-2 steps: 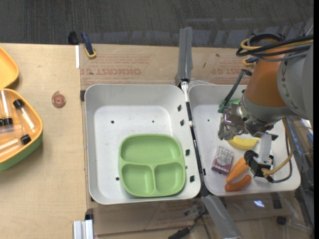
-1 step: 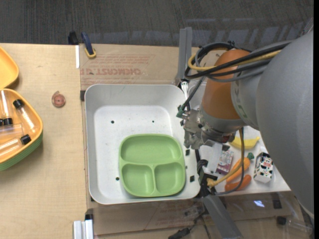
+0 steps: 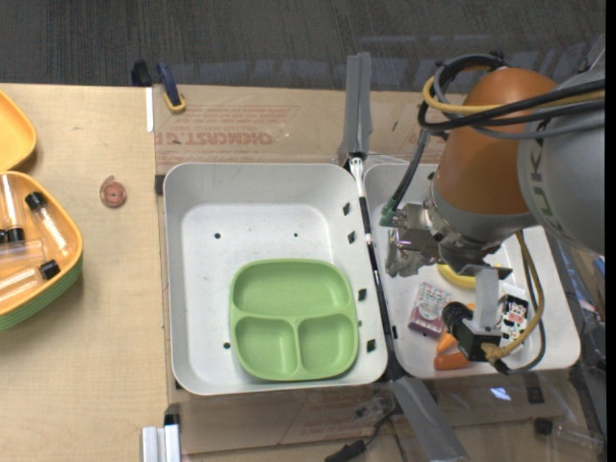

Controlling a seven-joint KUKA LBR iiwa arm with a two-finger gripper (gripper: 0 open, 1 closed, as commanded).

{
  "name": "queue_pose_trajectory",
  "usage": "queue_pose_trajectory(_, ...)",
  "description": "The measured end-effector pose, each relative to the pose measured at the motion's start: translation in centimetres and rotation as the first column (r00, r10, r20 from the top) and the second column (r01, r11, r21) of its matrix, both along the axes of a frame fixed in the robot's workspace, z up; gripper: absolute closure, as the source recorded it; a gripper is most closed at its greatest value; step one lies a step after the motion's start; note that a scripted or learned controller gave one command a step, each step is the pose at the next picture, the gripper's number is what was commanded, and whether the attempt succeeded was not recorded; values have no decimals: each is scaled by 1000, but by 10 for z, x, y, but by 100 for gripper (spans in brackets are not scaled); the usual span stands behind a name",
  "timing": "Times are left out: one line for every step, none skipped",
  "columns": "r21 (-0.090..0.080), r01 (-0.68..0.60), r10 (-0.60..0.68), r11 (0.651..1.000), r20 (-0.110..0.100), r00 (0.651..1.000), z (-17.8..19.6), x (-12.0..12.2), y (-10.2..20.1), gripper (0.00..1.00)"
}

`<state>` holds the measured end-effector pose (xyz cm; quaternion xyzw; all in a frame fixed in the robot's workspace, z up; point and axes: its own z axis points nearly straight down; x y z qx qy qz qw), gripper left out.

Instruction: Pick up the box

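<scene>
Gripper [image 3: 402, 246]: low over the right bin [image 3: 409, 351], at its 9 o'clock wall; spread or pressed together, cannot tell.
Box [image 3: 516, 313]: small white printed carton, at the bin's 4 o'clock, lying free.
Reason: the arm is probably over this bin because the box lies there.

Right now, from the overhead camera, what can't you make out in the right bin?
All in the camera view:
1. The right white plastic bin: the grey-and-orange arm covers much of its floor.
2. The yellow curved object: only a sliver shows below the arm, so I can't identify it.
3. The small white printed box: partly behind robot hardware, print too small to read.
4. The small purple packet: too small to identify.
</scene>
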<state>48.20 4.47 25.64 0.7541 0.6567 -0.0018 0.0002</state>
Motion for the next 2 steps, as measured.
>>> queue_pose_trajectory(2,-297,297,955,-4,955,-45,4,82,100)
queue_pose_trajectory(1,-420,420,908,0,908,83,53,13,100)
